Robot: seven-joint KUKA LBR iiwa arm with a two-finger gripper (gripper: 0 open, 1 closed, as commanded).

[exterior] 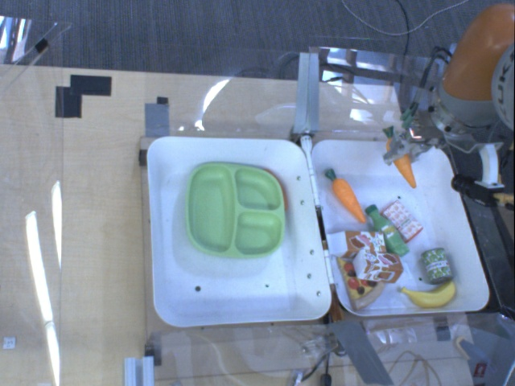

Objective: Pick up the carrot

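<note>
Two carrots: gripper pinching upper carrot by its top; thin hold, may slip; second carrot lies loose.

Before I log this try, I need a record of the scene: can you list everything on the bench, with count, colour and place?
bins: two, white, side by side on the bench
divided plate: one, light green, in the left bin
carrot: one, orange with green top, lying in the right bin near its left wall
second carrot: one, orange, at the right bin's far edge, at the hand
green bottle: one, mid right bin
red-and-white packet: one, right of the bottle
pizza slice: one, red and tan, near edge of right bin
green can: one, right side of right bin
banana: one, yellow, near right corner
arm: one, grey and orange, from the right
hand: one, above the second carrot
</note>
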